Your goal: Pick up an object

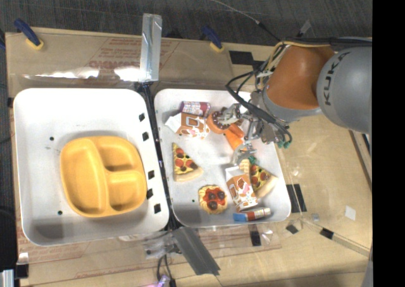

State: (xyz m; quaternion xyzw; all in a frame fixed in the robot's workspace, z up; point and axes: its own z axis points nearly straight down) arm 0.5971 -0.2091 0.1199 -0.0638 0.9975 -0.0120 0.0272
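Dark carpet is lying beyond the desk; the hand is hanging over the right bin, aiming at the pizza slice; its opening cannot be told.

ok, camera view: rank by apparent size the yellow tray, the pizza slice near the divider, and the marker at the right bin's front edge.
1. yellow tray, by far the largest
2. pizza slice
3. marker, smallest

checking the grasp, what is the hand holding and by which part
Cannot be told: the hand sits low in the right bin among the toy food, its tips hidden in the clutter.
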